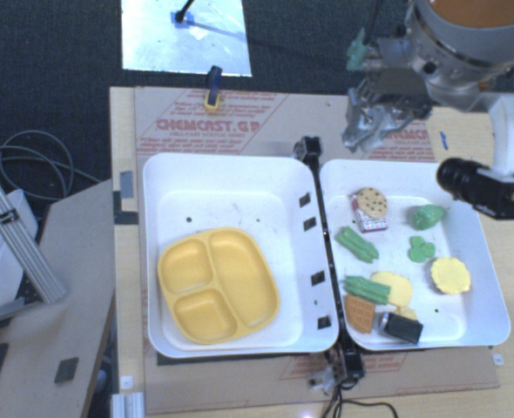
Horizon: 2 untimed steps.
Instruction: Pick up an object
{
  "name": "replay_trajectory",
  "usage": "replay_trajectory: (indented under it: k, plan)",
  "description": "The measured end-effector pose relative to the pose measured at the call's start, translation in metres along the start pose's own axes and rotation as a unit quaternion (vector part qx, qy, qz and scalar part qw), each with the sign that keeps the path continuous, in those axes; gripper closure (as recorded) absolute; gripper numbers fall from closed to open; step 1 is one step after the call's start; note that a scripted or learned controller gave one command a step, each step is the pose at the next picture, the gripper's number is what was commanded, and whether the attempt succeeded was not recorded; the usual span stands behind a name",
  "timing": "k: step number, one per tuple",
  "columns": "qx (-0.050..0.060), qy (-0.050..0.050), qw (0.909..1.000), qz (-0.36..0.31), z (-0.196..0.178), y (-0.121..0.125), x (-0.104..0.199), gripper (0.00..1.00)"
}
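My gripper (370, 136) hangs above the bench just past the far edge of the right bin (483, 233), near that bin's far left corner. I see nothing held under it. In the right bin lie a cookie-topped packet (370, 208), a green pod (356, 243), two green leafy pieces (429, 216) (421, 251), a round yellow piece (450, 275), a pale yellow piece (394, 287), a green stick (366, 289), an orange waffle piece (359, 313) and a black block (402, 327).
The left bin (231, 181) holds a yellow divided plate (218, 283). A black clamp (307, 148) sits at the far end of the wall between the bins. A black cylinder (479, 185) on the arm overhangs the right bin's far right side.
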State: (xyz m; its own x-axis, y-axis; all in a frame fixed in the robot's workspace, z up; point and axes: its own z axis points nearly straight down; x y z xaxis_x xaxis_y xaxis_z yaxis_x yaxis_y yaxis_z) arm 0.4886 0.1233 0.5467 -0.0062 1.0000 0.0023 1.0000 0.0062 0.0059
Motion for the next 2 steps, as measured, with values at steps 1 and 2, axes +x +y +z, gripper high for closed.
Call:
replay_trajectory:
  k: [1,2]
  plan:
    - [0.003,0.000,1.0000,-0.001,0.013,-0.002,0.052,1.00]
    - [0.009,-0.003,1.0000,-0.001,0.185,-0.004,0.112,1.00]
